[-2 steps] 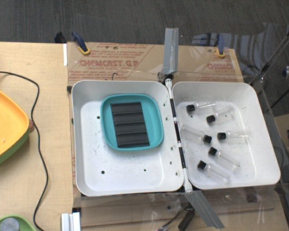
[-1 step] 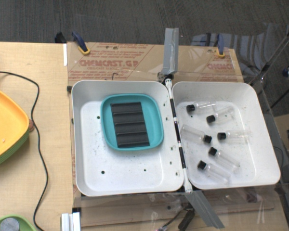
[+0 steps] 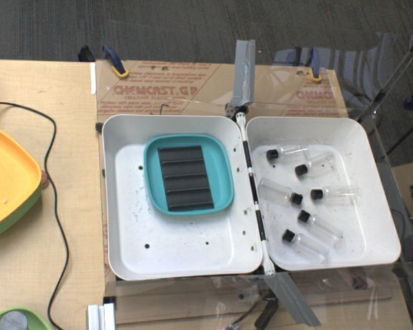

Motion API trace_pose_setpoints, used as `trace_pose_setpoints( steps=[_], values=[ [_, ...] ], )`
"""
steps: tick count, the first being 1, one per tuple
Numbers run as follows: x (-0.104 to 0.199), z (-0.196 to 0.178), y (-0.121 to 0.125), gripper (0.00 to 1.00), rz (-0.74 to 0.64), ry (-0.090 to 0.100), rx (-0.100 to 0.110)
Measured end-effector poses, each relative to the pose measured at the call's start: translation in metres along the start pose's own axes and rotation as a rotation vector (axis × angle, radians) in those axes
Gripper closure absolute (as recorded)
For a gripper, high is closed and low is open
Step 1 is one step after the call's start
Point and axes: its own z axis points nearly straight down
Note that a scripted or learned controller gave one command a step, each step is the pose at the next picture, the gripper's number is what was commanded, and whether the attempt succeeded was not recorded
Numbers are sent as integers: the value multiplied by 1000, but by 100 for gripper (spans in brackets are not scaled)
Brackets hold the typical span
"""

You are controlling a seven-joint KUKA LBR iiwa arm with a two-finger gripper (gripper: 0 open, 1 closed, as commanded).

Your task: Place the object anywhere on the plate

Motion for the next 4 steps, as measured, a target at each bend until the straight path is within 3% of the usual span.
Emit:
trace_pose_setpoints(
  steps=[4],
  values=[
    [-30,1,-21,0,531,-2,2]
  ],
)
